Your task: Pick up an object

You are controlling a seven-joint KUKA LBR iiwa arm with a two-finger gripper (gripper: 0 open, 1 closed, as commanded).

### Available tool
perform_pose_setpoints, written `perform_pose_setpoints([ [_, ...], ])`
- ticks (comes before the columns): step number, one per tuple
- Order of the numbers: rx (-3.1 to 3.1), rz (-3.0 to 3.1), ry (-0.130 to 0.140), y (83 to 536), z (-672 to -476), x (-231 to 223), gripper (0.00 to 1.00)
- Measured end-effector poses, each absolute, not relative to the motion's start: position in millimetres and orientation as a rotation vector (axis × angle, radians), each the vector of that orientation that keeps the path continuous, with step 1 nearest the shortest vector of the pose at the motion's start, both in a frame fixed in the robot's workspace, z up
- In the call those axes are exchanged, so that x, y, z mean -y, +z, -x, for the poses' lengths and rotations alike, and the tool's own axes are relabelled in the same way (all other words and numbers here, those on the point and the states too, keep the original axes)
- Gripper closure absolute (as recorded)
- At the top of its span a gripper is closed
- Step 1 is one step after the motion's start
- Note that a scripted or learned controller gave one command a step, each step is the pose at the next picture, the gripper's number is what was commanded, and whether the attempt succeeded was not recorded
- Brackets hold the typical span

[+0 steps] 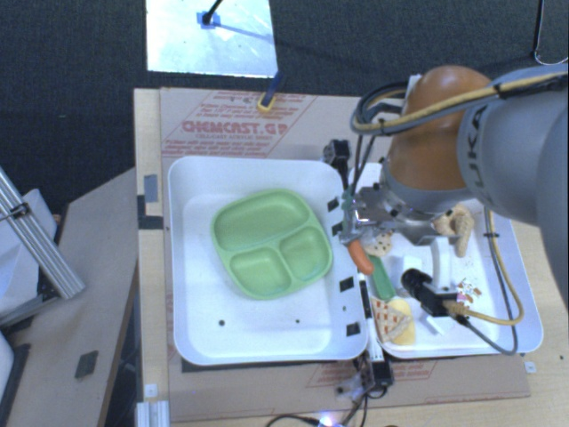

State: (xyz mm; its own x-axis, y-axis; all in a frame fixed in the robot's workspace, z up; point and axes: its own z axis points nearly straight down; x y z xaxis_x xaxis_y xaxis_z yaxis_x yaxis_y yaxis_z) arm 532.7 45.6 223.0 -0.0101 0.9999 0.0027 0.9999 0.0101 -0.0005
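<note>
Camera view: arm [498,140] bent over right bin [524,323]

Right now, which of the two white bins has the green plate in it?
The left bin. The green plate with three sections lies in it, while the right bin under the arm holds small toy foods like a carrot.

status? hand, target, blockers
Hand low over right white bin, left edge. Orange carrot toy with green top just beneath, not gripped. Waffle-patterned wedge toy close by.
</note>
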Motion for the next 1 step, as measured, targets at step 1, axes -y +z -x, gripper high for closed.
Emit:
perform_pose_setpoints([
  [1,2.232,2.21,-0.004,224.8,-531.8,-88.1,1.0],
])
